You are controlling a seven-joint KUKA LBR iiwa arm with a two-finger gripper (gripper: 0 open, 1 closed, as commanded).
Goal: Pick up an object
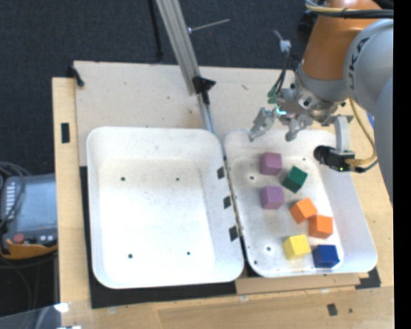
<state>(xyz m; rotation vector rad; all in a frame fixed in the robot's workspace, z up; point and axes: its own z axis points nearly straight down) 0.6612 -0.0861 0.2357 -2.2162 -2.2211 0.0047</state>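
A slanted aluminium post (180,40) rises behind 2 white bins (109,184), beside a grey pendant (29,208).

Two bins side by side on my desk (123,94); seven blocks (296,205) all sit in the right bin (353,211), my hand (276,127) above its far edge.

The one camera sits fixed above the bench (123,94), looking down at a slant from fairly far back. It takes in both white bins side by side, left bin (157,204) and right bin (349,225), with the arm (342,40) entering from the right.
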